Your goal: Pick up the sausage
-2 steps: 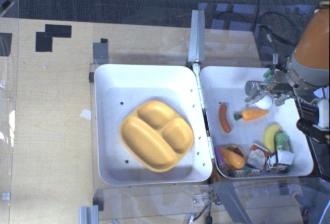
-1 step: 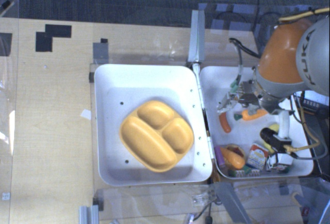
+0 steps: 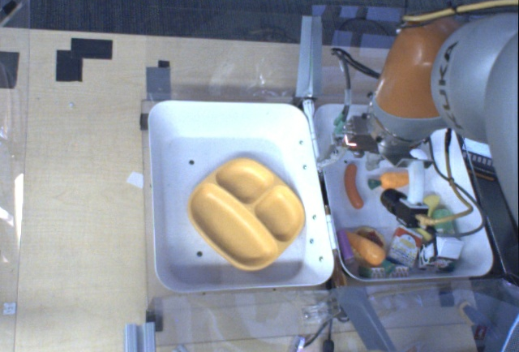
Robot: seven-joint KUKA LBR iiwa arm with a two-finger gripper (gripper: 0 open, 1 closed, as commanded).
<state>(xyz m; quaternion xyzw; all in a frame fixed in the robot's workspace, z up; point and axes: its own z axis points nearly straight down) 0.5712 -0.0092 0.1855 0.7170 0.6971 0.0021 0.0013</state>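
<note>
The sausage lies in the right bin, below the tool.

I count two shallow white plastic bins: the left bin and the right bin. One yellow three-compartment plastic tray sits in the left. In the right I see one reddish-orange sausage and a cluttered heap of small toy foods I cannot count reliably.

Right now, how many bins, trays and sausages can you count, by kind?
White bins: 2 (left, right)
Yellow divided tray: 1
Sausage: 1
Total: 4
The right bin's other small items are too cluttered to count.
</note>
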